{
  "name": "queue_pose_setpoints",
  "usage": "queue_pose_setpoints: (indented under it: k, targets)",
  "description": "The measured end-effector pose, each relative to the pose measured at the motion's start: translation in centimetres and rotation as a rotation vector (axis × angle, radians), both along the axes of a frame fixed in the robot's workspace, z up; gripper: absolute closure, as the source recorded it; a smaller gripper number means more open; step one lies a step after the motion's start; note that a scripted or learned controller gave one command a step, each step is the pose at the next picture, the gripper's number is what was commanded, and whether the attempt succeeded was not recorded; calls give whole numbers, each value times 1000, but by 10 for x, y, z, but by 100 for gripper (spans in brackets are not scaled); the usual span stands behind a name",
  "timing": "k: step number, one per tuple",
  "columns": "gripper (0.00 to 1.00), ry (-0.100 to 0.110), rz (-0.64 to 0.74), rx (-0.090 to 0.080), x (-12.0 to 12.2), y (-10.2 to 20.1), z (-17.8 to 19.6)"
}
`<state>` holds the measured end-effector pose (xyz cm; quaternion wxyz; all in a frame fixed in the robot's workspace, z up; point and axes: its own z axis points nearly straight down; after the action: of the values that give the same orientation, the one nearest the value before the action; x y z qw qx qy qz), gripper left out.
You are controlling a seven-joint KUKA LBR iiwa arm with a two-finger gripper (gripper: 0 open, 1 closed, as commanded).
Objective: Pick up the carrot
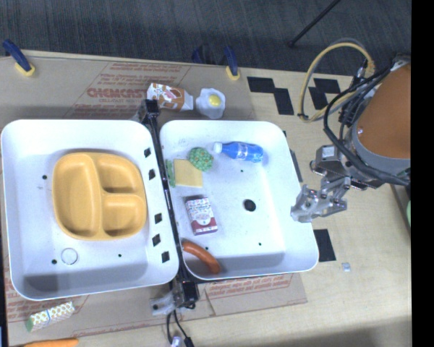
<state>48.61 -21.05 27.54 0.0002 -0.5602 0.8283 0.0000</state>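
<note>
Beside the right bin's (275, 132) right edge, outside it: gripper (317, 202), finger state impossible to tell. At that bin's front-left corner, against the rim: carrot (201, 256), just beyond a red packet (201, 215).

One fixed camera looks down at a slant from above the bench (362, 295). It takes in both white bins (22, 194) side by side, with dark floor at the far edge.
</note>
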Motion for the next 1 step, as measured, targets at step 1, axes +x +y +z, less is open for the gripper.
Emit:
queue_pose_setpoints:
  k: [1]
  targets:
    - [100,-1,294,0,-9,0,5]
